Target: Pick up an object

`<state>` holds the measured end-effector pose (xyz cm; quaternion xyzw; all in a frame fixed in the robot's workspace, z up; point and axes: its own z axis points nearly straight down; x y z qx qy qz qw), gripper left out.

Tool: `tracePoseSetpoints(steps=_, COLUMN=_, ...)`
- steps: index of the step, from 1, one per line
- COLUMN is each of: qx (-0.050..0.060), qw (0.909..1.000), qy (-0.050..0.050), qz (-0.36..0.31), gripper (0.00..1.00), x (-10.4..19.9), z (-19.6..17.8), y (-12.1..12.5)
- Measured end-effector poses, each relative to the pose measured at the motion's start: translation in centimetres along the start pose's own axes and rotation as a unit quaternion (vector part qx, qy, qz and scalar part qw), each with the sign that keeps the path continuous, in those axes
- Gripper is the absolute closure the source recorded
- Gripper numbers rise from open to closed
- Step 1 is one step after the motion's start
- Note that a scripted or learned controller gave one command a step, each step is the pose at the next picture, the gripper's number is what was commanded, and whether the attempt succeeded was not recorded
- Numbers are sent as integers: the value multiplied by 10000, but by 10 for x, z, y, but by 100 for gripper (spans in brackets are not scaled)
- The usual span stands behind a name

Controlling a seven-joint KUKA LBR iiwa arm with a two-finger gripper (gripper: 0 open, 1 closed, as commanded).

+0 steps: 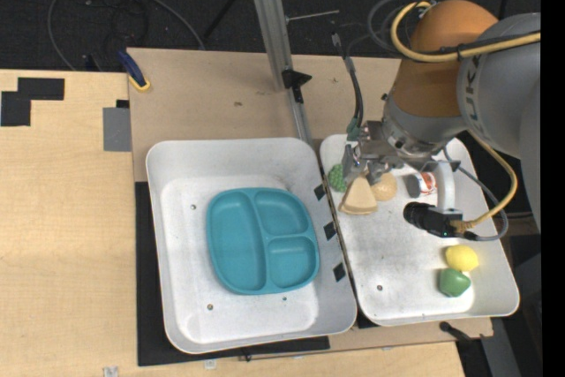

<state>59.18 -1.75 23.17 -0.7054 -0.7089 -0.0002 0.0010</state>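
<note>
Nearest, close to the front right corner of the right bin [415,312], lies a green lump [454,282]. A yellow lump [461,258] sits just behind it, touching or nearly so. To their left, the front half of this bin's floor is bare as far as its left wall, which is the widest free room in it.

Across the divide, a teal divided plate [262,239] lies flat in the middle of the left bin [177,287]. White floor shows all round it, with more on the left and front sides than toward the right wall.

Further back in the right bin, a tan wedge [358,199] lies near the left wall, its point toward the far edge. A round tan piece [385,187] touches its right side. A small dark green piece [337,178] lies hard against the left wall just beside the wedge. A red and white thing [426,183] lies to the right, partly hidden by the robot.

The gripper [360,162] hangs right over the wedge's point, crowded between the left wall and the round piece. Whether it is open or closed, or touches the wedge, I cannot tell, as dark metal and cables hide it. Nothing is seen to be held. The grey arm [494,93], with its orange band, covers the bin's far right corner.
</note>
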Motion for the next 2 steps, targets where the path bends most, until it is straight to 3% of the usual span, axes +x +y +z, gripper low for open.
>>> tracePoseSetpoints(steps=2, qx=7, qw=10000, qy=-4, qz=2, gripper=100, x=97, z=19, y=19)
